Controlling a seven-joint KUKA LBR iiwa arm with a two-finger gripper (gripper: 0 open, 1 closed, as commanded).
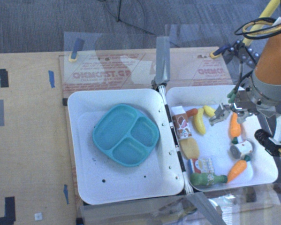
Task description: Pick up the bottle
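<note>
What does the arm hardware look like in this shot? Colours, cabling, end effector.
The arm is grey with a broad orange band above the wrist. Yellow and black cables loop over it near the top right, with a blue fitting beside them. The end effector is small, bare grey metal. A black part sits lower on the right.

Bottle [209, 178]: green plastic body with a pale printed label around its middle, lying on its side along the near edge of the right bin [268, 176], towards that bin's near-left corner, narrow end pointing right and meeting a toy carrot's tip
</note>
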